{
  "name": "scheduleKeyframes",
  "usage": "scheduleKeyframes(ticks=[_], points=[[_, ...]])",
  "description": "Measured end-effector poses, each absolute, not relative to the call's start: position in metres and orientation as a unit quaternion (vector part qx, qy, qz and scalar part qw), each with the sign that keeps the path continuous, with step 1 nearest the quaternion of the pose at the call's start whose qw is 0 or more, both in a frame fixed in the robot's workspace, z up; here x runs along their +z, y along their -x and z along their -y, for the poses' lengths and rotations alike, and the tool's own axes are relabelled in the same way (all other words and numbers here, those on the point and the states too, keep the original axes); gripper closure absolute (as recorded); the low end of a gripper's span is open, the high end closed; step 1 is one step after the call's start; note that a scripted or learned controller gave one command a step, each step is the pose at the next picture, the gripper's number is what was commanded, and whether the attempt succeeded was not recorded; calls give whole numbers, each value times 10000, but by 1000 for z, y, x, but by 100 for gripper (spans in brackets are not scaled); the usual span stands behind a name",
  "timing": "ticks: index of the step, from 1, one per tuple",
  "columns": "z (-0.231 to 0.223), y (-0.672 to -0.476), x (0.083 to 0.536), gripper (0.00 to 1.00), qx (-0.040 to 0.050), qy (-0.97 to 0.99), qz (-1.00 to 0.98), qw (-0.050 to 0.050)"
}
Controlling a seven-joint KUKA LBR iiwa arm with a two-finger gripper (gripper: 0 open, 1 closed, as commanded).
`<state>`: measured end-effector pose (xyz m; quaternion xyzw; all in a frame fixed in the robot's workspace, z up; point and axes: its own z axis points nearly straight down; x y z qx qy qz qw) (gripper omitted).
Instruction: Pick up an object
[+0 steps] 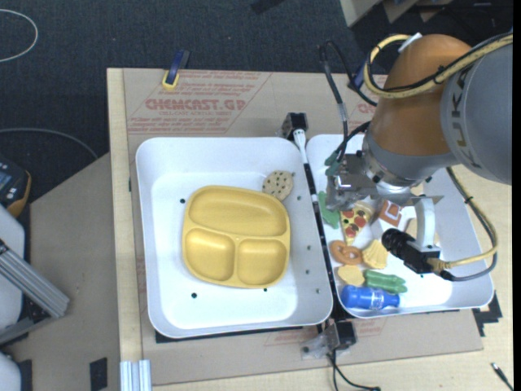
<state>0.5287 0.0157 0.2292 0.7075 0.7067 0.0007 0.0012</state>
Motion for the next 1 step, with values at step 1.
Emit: scheduleKeyframes(ticks=[1], points=[[-20,-527,218,100,-13,-7072,-7070,-14]])
